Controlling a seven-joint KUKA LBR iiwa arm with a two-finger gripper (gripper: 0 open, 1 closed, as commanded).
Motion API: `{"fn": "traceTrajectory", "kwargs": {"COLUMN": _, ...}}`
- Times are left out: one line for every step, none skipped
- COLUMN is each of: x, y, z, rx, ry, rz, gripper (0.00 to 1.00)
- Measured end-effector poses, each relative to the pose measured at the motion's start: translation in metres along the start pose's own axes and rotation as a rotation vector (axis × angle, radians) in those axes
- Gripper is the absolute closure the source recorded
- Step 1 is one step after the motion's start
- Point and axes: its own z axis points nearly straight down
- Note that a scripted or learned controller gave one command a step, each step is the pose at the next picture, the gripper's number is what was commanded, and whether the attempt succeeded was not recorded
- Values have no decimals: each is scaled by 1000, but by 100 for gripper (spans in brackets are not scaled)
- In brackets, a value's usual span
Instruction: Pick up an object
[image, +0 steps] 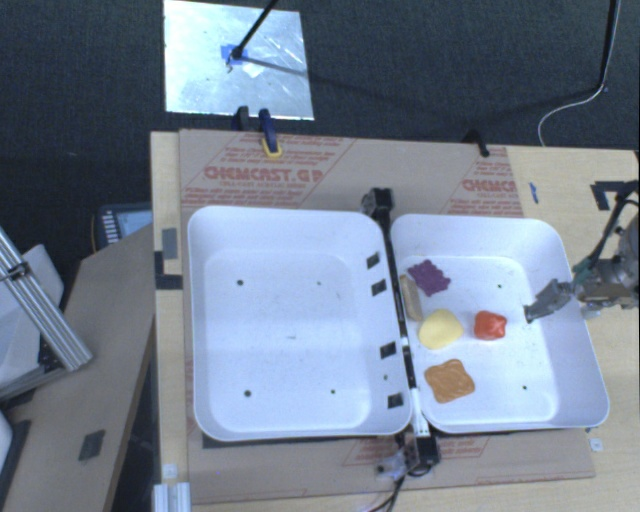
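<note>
Several small items lie in the right bin (540, 240): a purple piece (429, 276) near its left wall, a yellow lump (440, 329), a red-orange piece (489, 325) and a flat orange-brown piece (450, 380) toward the front. A thin tan stick (410, 297) lies along the divider side. My gripper (547, 299) reaches in from the right edge, over the bin's right part, roughly a hand's width to the right of the red-orange piece. Nothing shows between its fingers.
The left bin (215, 235) sits beside the right one on a cardboard sheet (300, 172). A shiny metal plate (237, 60) lies on the dark floor behind. Metal framing (40, 310) stands at the far left, and cables cross the upper right.
</note>
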Motion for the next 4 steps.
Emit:
{"fn": "traceTrajectory", "kwargs": {"x": 46, "y": 59, "z": -197, "rx": -21, "ry": -4, "rz": -8, "gripper": 0}}
{"fn": "traceTrajectory", "kwargs": {"x": -18, "y": 24, "z": -282, "rx": -11, "ry": -6, "rz": 7, "gripper": 0}}
{"fn": "traceTrajectory", "kwargs": {"x": -14, "y": 27, "z": -288, "rx": -6, "ry": -3, "rz": -4, "gripper": 100}}
{"fn": "traceTrajectory", "kwargs": {"x": 94, "y": -2, "z": -276, "rx": 0, "ry": 3, "rz": -13, "gripper": 100}}
